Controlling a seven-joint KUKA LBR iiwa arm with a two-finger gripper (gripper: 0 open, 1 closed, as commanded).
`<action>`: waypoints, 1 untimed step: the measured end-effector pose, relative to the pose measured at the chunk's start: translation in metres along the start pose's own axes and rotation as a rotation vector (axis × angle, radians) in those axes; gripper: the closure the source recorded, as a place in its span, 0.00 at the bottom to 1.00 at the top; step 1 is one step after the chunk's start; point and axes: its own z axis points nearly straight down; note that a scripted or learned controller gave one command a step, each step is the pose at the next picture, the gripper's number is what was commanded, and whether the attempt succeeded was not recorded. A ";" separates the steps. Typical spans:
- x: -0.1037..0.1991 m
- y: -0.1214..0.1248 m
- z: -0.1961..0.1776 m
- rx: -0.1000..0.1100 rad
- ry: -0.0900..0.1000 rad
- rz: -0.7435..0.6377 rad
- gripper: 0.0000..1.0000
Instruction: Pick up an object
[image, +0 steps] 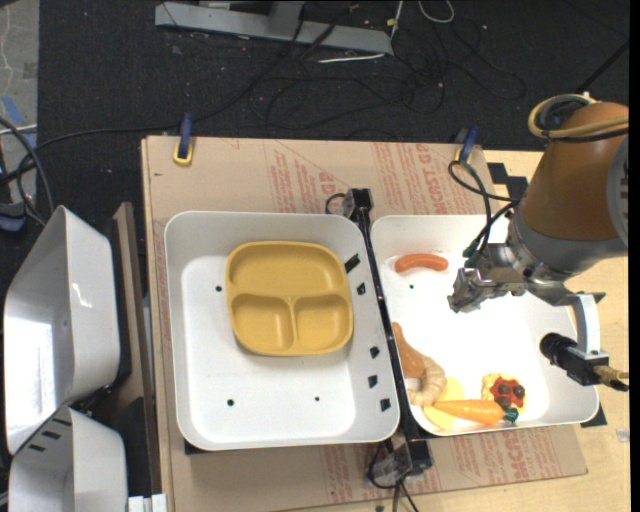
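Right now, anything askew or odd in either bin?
Nothing looks spilled or broken. The yellow divided plate lies flat in the left bin. In the right bin, the toy hot dog lies alone near the far wall, while the toy carrot and other toy food crowd the near wall. The gripper hangs over bare floor.

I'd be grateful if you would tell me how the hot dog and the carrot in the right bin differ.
The hot dog lies at the far end of the right bin, alone on bare white floor; the carrot lies at the near end, crowded among other toy foods. The hot dog is reddish-orange and slightly curved; the carrot is brighter orange and tapers to a point. Both lie flat, roughly crosswise, and the gripper touches neither.
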 end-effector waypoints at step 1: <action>0.052 0.026 -0.007 -0.002 0.001 -0.001 1.00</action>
